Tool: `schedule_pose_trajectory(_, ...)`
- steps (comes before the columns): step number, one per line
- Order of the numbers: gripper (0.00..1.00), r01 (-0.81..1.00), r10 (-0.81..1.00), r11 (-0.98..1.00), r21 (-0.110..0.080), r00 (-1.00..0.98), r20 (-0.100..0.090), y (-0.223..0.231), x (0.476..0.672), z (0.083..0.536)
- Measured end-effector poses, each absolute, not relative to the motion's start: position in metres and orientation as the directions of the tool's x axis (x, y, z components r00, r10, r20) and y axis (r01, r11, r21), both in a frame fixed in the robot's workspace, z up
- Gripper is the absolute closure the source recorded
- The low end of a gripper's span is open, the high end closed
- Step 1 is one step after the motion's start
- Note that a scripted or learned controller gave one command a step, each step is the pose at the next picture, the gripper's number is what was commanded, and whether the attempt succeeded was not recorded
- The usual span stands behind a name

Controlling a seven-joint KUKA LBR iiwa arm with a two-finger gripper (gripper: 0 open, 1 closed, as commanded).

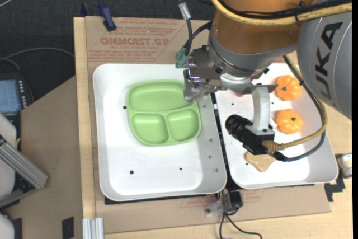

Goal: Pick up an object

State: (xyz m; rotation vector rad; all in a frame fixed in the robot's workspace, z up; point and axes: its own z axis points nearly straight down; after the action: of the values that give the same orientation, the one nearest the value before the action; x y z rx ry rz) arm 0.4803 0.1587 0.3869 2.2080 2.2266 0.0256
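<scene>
Dark carpet surrounds a brown board (pixel 140 42) printed in red with CHEMCAST, which serves as the bench top and bears the two shallow white bins side by side. Largest over it is the grey arm (pixel 268 14), its glossy orange band filling the upper right as it reaches in over the seam between the bins. Next in size, the left bin (pixel 112 170) holds a pale green divided plate (pixel 162 112) with one long compartment at the far side and two smaller ones nearer, lying flat in the upper middle of the bin with bare white floor below and to its left. Its neighbour, the right bin (pixel 316 173), is partly hidden beneath the arm. At the arm's end the metal gripper (pixel 192 89) hangs at the right edge of the left bin, right over the plate's far right corner; whether it touches the plate, and whether it is spread or closed, cannot be told from this slant, and nothing is seen held in it. In the right bin sit two small orange pumpkins, one (pixel 287 87) towards the far side and the other (pixel 288 120) just nearer, close together but apart. A flat tan piece (pixel 260 162), partly covered, lies near that bin's near edge. Smallest, a blue clip (pixel 106 17) grips the board's far left corner
</scene>
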Motion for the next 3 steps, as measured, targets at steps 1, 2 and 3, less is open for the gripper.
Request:
schedule_pose_trajectory(1,1.0,1.0,1.0,-0.004,-0.011,0.004,-0.003,0.127,0.478,0.284)
schedule_pose_trajectory(2,1.0,1.0,1.0,-0.004,0.006,0.004,0.0,0.091,0.48,0.337)
schedule_pose_trajectory(3,1.0,1.0,1.0,0.001,0.022,-0.001,0.005,0.087,0.48,0.532)
